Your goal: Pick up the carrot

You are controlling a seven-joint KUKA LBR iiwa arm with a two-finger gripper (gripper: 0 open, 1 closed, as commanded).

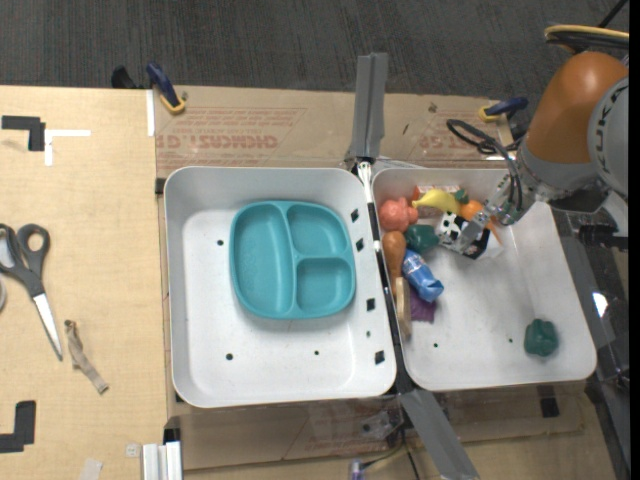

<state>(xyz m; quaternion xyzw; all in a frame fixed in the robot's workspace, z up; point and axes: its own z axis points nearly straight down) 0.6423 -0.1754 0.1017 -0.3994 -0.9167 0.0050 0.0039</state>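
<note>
- Carrot [394, 250] lies against the right bin's [500, 353] left wall, beside a blue packet [423, 278].
- I can't tell the jaws' state; I'd descend centred.

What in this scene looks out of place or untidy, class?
The toys in the right white bin are heaped against its left wall: the orange carrot, blue wrapped packet and yellow banana crowd together, while the dark green lump lies alone. A pair of scissors lies loose on the bench.
</note>
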